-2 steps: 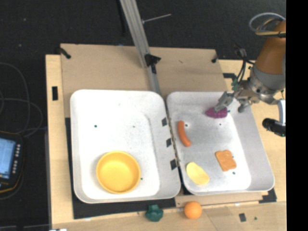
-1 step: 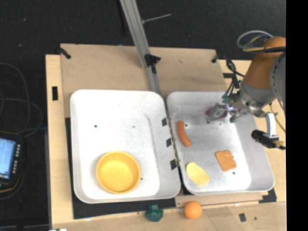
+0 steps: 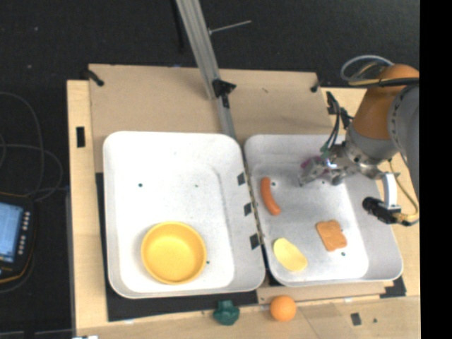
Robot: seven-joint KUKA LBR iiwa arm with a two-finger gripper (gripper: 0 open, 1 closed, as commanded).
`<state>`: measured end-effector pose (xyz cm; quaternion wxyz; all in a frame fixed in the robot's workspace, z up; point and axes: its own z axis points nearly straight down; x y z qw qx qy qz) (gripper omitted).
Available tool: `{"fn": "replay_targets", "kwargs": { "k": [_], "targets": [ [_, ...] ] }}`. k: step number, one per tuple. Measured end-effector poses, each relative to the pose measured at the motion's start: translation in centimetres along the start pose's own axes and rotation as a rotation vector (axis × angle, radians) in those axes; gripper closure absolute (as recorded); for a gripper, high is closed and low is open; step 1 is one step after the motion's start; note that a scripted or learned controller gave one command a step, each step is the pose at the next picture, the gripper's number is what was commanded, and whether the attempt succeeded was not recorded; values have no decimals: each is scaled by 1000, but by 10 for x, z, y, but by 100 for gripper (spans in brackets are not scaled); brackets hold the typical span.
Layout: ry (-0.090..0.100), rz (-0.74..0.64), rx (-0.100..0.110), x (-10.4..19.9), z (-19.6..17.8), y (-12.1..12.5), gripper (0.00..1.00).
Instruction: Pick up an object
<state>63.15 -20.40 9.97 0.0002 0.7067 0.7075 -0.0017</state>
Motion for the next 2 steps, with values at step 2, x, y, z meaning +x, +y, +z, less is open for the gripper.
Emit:
{"fn": "replay_targets", "kwargs": {
  "k": [2],
  "targets": [
    [1, -1, -8, 2, -59, 3, 100]
  ]
}}
